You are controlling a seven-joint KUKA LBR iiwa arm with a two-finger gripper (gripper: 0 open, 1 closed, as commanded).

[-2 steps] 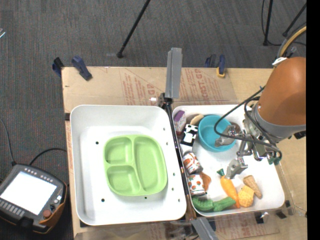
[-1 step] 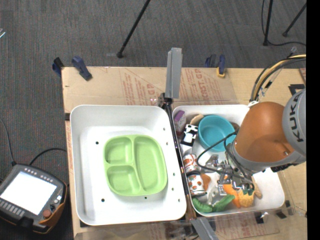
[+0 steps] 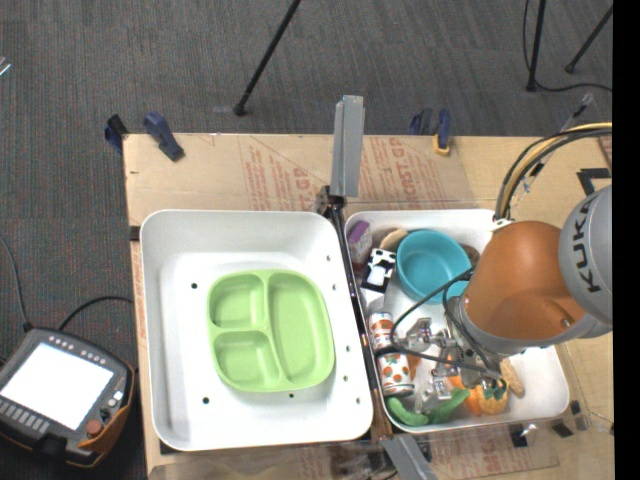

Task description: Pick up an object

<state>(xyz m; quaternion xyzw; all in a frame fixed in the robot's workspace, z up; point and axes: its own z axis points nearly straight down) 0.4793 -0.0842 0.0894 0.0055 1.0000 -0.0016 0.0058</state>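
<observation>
Camera view shows the metal claw (image 3: pixel 443 373) low in the right white bin (image 3: pixel 560 388), above a glossy green pepper-shaped toy (image 3: pixel 432 409) beside an orange-spotted cup (image 3: pixel 396 371); its grip I cannot tell.

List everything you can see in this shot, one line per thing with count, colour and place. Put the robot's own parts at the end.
Bins: 2, white, side by side on the bench.
Divided plate: 1, light green, three compartments, in the left bin.
Bowl: 1, teal, upper part of the right bin.
Black-and-white block: 1, left of the bowl.
Spotted cup: 1, white with orange dots, lower left of the right bin.
Small can: 1, red and white, above the cup.
Green item: 1, at the right bin's lower edge; type unclear.
Handheld pendant: 1, dark with pale screen, lower left floor.
Arm: 1, grey with orange band, over the right bin.
Gripper: 1, low among the clutter.
</observation>
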